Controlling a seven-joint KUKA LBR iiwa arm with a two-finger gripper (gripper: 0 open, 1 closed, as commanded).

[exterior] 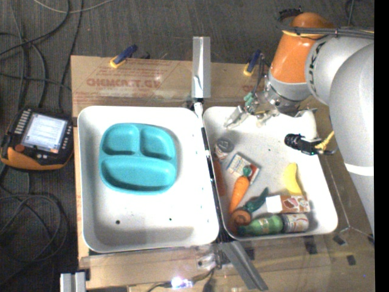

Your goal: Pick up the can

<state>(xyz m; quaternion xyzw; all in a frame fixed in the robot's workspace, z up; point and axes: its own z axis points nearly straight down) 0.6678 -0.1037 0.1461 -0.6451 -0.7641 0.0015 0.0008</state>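
- The gripper (244,115) is hovering over the far part of the right bin (326,194), its fingers standing apart and gripping nothing.
- The can (225,146) is sitting by that bin's left wall, near the gripper and apart from it, showing its grey round top.
- A small carton (244,165) is lying just beside the can, and a carrot (239,191) is lying next to the carton.
- A banana (293,178) is resting toward the right side, and a green bottle (265,225) is lying along the near wall.
- A blue divided plate (139,157) is sitting in the left bin (152,227).
- The can's side is looking blurred, and the small things crowding around the bottle are proving hard to tell apart.
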